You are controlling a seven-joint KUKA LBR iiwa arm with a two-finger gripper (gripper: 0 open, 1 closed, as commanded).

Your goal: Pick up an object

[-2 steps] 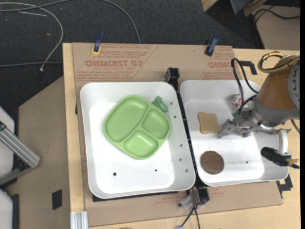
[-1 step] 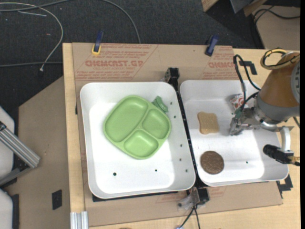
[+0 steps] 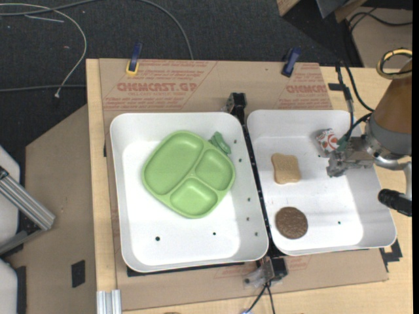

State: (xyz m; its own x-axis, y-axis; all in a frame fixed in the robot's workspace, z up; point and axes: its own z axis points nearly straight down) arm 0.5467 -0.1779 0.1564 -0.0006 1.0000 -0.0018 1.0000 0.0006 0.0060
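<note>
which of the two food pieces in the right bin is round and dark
The brown cookie near the front of the right bin. It is round and dark; the other piece, the tan bread slice behind it, is pale and squarish.

Bright, even overhead light; soft shadows, slightly soft focus throughout.

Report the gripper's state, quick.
Gripper: cannot be told; low in the right bin beside a small red-and-white object, nothing visibly held.
</note>
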